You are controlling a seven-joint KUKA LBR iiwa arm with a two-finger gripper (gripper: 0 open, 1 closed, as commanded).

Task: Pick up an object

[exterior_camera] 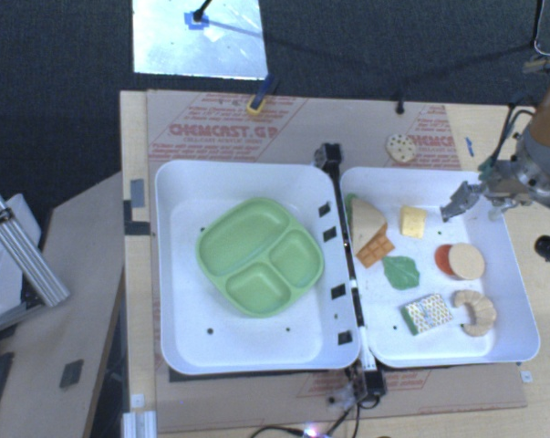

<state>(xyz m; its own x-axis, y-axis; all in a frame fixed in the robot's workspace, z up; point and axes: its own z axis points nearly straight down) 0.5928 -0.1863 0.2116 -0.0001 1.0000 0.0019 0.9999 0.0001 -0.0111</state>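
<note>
Overhead, arm (544, 144) slants from right; tool (463, 199) above right bin (521, 336).

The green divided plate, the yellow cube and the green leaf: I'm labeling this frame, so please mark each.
green divided plate (259, 256): camera view, central ridge.
yellow cube (412, 222): camera view, top face.
green leaf (402, 272): camera view, middle.

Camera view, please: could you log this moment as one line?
arm: claw above right bin far edge | grasp: none seen | right bin: yellow block, green leaf, round slice | left bin: green tray
</note>
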